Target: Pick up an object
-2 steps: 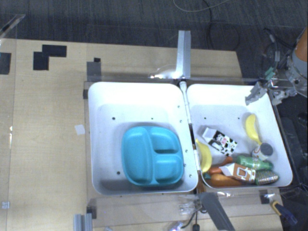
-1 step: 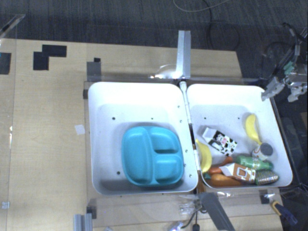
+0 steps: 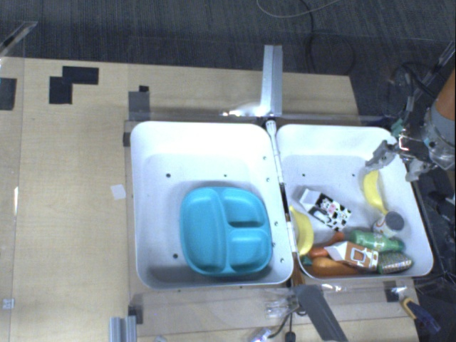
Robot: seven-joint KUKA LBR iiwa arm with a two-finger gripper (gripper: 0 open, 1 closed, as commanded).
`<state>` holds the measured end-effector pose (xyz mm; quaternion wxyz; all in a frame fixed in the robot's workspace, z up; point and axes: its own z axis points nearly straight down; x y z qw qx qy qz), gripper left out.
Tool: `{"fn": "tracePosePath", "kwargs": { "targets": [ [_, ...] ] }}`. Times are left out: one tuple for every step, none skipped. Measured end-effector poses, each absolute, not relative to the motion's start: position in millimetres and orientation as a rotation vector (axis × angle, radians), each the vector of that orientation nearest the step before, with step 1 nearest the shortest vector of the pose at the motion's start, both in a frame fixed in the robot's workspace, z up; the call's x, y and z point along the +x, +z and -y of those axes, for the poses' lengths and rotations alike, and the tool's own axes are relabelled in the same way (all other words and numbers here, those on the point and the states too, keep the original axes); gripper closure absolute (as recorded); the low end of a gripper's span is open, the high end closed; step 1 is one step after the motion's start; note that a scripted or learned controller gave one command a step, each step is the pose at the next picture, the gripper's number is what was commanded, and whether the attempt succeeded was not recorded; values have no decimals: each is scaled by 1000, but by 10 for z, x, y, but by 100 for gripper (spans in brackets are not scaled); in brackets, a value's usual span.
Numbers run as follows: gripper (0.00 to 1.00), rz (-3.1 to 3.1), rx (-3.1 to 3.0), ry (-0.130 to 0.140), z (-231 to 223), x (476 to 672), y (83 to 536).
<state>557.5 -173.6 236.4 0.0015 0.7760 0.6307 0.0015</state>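
Bananas lie in the right bin (image 3: 335, 142): one banana (image 3: 372, 191) along its right side just below the tool (image 3: 399, 150), a second banana (image 3: 302, 231) against the left wall, with a black-and-white carton (image 3: 325, 208) between them. Near the front wall sit a green bottle (image 3: 375, 241), an orange carton (image 3: 356, 254) and a carrot (image 3: 329, 266). The tool hangs over the bin's far right corner, holding nothing I can see, its opening impossible to judge; the left bin (image 3: 164, 155) holds a blue divided tray (image 3: 226, 229).
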Motion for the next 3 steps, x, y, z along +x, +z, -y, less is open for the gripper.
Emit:
{"fn": "tracePosePath", "kwargs": {
  "targets": [
    [0,-1991,2425,6,1689,5910,2528],
    [0,-2046,2379,4,1884,5436,2582],
    [0,-2043,2386,1,1927,5451,1360]
  ]
}}
